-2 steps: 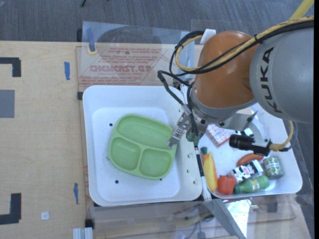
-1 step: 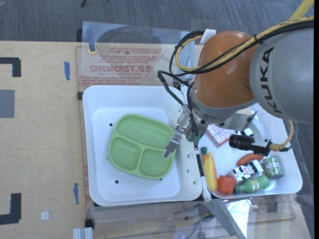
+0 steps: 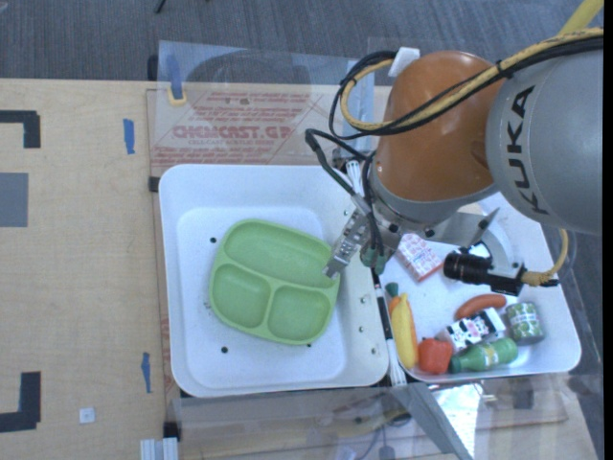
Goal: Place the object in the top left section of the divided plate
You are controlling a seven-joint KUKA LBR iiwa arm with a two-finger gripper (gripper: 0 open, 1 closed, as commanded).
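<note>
A light green divided plate lies in the left bin. It has one large section at the top and two smaller ones along its lower edge, and all three look bare. My gripper hangs at the plate's right rim, just over the wall between the two bins. I see nothing clearly held in it. The orange-banded wrist covers the right bin's upper left part.
The right bin holds a pink checkered packet, a red sausage, a yellow corn-like piece, a red tomato, a green bottle, a green can and a black-and-white box.
</note>
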